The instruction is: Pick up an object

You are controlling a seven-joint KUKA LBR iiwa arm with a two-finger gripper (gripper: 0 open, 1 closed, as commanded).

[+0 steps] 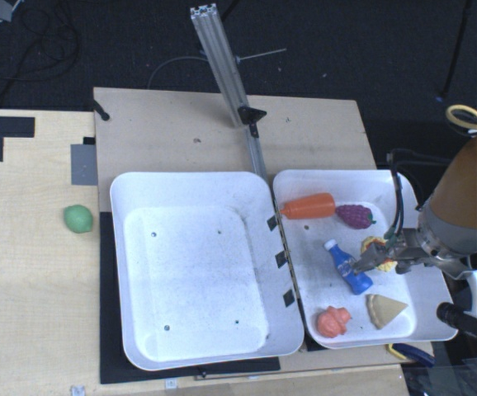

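We observe 2 shallow white bins side by side on the bench: the left bin (pixel 139 190) and the right bin (pixel 292 186). The arm (pixel 461 196) reaches in from the right, grey with an orange band above the wrist, and its gripper (pixel 361 263) sits low over the right bin.

In the right bin we record 5 loose items. An orange carrot-shaped piece (pixel 308 206) lies along the far wall, with a purple grape bunch (pixel 354 215) just beside it to the right. A blue bottle (pixel 347 268) with a white cap lies tilted near the middle of the bin. A small yellow object (pixel 374 244) is partly hidden behind the gripper. A pink-red lumpy item (pixel 332 322) and a tan wedge (pixel 384 310) rest near the front wall.

The gripper tip is at the blue bottle, touching or nearly touching its right side. We cannot tell whether the fingers are parted or closed, nor whether anything sits between them.

Outside the bins, a green ball (pixel 78 219) rests on the wooden bench to the left.
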